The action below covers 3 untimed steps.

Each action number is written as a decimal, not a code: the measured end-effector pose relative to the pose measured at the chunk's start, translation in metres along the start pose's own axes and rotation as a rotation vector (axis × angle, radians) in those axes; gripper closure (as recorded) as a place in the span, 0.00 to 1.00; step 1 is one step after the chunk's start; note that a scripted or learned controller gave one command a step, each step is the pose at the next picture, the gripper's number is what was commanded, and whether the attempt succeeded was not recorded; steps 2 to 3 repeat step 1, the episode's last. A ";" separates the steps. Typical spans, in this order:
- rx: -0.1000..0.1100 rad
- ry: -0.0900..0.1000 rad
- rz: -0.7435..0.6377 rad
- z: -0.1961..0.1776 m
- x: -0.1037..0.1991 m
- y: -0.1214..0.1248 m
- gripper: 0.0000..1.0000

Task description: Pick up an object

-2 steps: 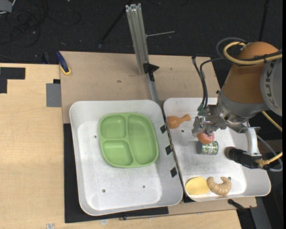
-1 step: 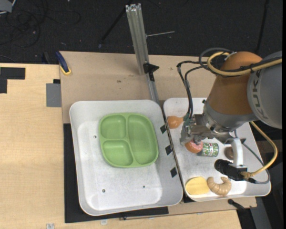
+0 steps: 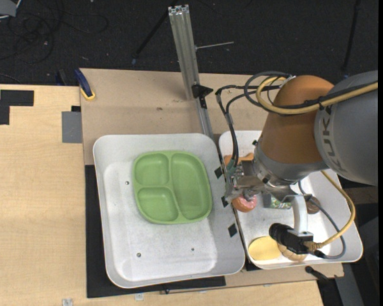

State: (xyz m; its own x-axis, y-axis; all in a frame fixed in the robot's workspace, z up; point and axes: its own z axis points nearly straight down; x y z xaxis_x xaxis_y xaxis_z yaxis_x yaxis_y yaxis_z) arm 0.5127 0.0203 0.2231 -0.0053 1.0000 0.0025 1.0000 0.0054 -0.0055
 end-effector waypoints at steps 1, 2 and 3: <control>0.000 -0.001 0.000 0.003 0.047 -0.004 1.00; 0.000 -0.001 0.000 0.003 0.047 -0.004 1.00; 0.000 -0.001 0.000 0.003 0.047 -0.004 1.00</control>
